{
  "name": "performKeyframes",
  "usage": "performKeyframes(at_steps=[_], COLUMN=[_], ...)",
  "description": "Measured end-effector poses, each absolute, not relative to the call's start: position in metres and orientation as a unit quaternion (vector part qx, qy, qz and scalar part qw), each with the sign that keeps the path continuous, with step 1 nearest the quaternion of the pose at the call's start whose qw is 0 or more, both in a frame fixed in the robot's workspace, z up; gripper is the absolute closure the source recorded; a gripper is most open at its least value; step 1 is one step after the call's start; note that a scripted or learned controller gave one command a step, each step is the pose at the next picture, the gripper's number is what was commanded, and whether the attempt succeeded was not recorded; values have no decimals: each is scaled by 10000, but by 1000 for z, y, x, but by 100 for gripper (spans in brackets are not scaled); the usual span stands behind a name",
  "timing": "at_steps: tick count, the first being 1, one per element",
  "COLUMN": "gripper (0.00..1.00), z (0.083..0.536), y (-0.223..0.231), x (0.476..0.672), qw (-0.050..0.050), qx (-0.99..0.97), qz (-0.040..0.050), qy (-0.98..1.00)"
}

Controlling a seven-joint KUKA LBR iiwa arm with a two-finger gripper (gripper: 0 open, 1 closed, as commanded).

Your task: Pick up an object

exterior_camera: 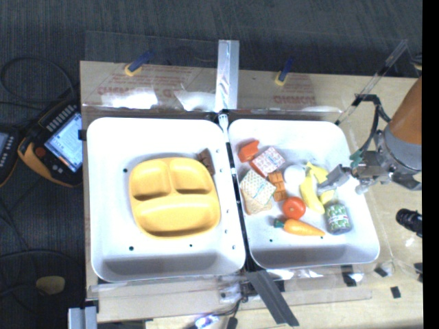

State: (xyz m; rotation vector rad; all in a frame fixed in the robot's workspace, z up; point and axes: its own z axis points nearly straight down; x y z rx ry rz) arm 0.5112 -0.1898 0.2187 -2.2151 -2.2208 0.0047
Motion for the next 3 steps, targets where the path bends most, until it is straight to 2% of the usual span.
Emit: performKeyframes(at_steps=[1, 2, 3], gripper=[0, 100, 100], z=[154, 160, 139], y=[-95, -96, -109], x=[531, 532, 530], qw=[27, 46, 28], qx=[-6017, -6022, -6185], qz=[12, 19, 13], qy=[-7987, -7983, -7858])
